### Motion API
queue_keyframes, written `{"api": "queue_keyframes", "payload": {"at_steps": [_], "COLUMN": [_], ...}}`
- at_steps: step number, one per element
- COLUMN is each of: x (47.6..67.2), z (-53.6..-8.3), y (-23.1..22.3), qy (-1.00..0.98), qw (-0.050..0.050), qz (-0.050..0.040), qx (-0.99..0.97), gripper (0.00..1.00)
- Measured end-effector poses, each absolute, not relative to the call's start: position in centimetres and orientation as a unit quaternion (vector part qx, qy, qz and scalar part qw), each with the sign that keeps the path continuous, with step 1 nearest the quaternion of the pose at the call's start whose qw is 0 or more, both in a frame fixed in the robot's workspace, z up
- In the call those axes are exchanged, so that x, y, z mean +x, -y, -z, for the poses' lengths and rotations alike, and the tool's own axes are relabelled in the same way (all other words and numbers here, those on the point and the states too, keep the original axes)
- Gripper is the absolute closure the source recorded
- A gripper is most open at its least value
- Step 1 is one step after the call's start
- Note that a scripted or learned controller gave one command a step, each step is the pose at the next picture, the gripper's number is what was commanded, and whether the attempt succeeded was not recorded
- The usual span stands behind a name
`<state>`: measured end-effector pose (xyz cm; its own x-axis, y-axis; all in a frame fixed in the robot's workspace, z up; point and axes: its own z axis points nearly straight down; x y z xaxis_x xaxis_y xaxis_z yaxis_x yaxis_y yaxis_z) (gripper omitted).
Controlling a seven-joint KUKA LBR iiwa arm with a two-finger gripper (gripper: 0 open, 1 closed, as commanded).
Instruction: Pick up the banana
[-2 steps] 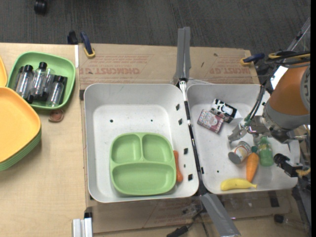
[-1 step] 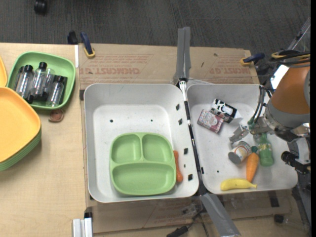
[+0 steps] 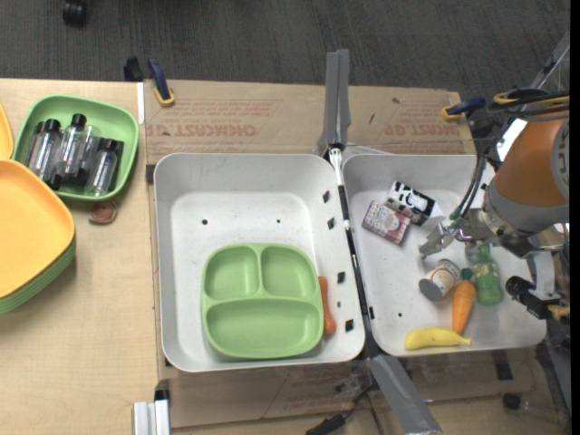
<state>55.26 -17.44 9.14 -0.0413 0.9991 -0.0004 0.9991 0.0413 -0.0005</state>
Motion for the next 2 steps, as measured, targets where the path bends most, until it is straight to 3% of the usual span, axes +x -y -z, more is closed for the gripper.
{"api": "queue_keyframes", "payload": {"at_steps": [1, 2], "x": [56.0, 55.7], "z": [-9.2, -9.1], "y": [18.7, 16.4], "qy": [0.704, 0.651], "qw": [0.006, 0.001], "qz": [0.0032, -0.0013], "qx": [-0.71, -0.759], "gripper": [0.0, 0.0]}}
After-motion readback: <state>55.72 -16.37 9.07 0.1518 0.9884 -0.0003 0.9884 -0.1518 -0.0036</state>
